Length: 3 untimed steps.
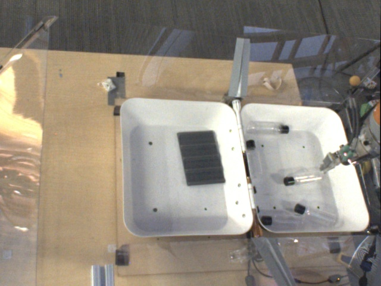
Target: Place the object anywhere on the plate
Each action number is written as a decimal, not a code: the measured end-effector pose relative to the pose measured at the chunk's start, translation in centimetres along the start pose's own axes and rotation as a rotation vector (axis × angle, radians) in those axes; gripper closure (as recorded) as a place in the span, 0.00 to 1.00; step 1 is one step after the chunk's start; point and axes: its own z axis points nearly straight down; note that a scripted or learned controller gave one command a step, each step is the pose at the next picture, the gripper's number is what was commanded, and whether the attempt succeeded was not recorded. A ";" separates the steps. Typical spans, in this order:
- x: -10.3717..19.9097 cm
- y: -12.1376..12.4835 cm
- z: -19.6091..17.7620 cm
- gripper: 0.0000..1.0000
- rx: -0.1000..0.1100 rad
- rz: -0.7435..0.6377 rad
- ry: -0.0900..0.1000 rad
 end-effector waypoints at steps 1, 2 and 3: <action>1.9 4.2 0.0 1.00 0.004 0.391 0.001; 4.9 11.2 -10.4 1.00 0.004 0.744 0.000; 4.6 13.6 0.7 1.00 0.009 0.757 0.001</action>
